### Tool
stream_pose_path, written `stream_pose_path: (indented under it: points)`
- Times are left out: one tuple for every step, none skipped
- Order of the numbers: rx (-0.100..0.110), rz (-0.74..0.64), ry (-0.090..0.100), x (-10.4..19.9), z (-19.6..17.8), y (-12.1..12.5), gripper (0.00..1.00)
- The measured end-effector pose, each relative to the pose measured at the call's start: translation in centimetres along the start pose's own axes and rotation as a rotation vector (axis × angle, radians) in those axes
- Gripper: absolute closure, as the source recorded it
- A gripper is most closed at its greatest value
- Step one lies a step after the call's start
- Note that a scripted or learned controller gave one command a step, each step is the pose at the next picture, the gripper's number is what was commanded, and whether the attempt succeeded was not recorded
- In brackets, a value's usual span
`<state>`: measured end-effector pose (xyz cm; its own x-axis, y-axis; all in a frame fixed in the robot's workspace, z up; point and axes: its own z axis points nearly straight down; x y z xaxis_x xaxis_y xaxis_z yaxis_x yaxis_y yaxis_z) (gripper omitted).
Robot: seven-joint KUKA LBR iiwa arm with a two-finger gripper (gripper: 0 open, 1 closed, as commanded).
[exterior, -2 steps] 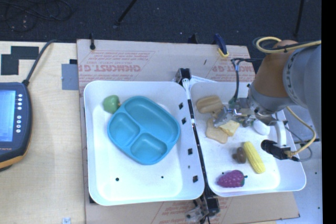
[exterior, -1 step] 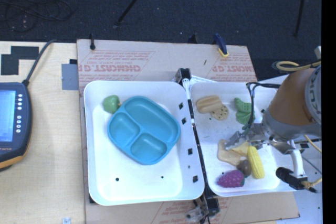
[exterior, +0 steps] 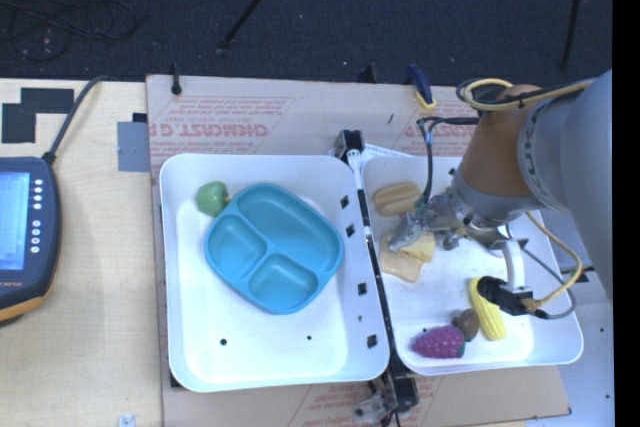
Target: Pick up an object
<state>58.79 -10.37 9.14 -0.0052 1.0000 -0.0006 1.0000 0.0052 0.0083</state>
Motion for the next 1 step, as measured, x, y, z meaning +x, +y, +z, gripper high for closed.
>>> stream_pose_path:
  points:
    - [0.001,0.004,0.004,-0.15,-1.19,-0.04,1.00]
